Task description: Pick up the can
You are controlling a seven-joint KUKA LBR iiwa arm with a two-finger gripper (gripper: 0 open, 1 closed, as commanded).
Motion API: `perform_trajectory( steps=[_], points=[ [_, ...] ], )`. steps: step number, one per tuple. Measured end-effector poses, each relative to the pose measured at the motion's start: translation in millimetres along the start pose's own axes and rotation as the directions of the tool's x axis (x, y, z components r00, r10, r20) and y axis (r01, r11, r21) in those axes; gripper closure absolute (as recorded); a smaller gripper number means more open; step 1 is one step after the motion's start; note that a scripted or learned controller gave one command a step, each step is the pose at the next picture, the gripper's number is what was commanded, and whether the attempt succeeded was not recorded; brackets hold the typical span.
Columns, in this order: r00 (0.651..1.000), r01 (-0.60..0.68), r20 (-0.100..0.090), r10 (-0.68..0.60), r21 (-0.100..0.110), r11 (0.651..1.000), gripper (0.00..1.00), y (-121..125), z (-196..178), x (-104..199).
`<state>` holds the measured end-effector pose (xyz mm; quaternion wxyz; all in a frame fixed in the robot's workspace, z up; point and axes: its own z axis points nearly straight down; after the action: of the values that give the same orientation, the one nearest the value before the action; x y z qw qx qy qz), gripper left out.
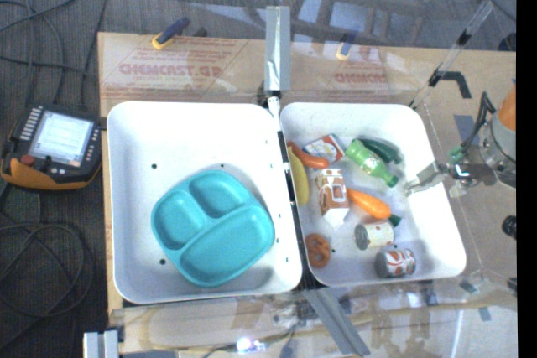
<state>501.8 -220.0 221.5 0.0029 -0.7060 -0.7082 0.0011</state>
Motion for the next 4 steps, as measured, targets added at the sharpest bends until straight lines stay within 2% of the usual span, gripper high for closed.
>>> perform_trajectory(
  steps=[1,2,3,4],
  points=[
    [0.993,-0.115,0.002,0.115,-0.012,0.993,0.0,-13.9,133.9,58.4],
    [0.993,-0.116,0.004,0.116,-0.015,0.993,1.0,-11.8,125.7,57.3],
    [0.993,-0.116,0.004,0.116,-0.013,0.993,0.0,-12.4,126.1,57.4],
    [0.872,-0.49,-0.002,0.49,-0.027,0.871,0.0,-10.0,131.9,62.5]
  ],
)
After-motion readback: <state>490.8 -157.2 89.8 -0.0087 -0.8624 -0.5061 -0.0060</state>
